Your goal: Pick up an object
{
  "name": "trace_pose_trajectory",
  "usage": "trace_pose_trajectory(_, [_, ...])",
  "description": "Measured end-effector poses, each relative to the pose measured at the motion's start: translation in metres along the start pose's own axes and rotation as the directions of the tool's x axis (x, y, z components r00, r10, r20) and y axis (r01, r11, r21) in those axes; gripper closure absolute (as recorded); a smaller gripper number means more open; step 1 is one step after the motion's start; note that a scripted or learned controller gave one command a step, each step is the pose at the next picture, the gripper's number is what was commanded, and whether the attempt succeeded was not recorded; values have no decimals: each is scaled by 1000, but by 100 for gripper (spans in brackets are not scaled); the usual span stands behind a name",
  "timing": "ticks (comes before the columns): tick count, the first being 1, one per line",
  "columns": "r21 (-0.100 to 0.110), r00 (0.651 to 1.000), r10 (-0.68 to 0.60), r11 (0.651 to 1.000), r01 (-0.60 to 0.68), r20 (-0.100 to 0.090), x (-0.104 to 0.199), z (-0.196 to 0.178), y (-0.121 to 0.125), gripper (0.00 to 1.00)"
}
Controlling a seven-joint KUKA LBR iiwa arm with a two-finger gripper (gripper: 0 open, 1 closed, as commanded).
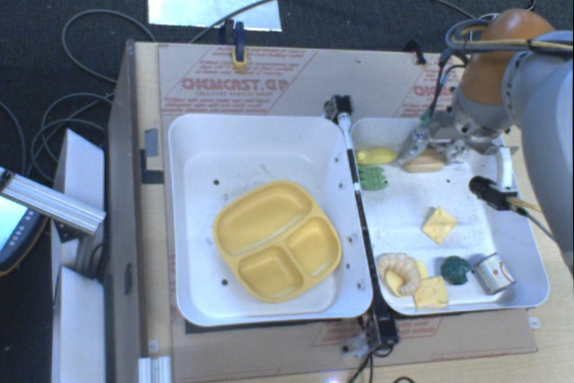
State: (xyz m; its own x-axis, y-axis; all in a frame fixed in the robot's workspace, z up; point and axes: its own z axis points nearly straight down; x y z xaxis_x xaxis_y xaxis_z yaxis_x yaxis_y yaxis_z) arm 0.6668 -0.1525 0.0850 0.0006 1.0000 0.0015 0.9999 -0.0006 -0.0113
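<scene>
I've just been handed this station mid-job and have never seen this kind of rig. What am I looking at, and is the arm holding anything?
There is one picture, taken by a fixed camera above the bench, looking down at a slant. The grey machine with the orange band coming in from the right is the robot arm. Its pincer is down at the far end of the right bin, over a tan piece. I cannot tell whether the pincer has gripped it.

Two shallow white bins sit side by side. The left bin holds a yellow divided tray. The right bin holds small toy foods: a yellow piece, a green piece, a yellow wedge, a shrimp-like piece, a dark green item and a small can.
</scene>
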Motion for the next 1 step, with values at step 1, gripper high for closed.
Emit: trace_pose_trajectory(1, [-1,1000,-4,1000,4,1,0,-11,0,100])
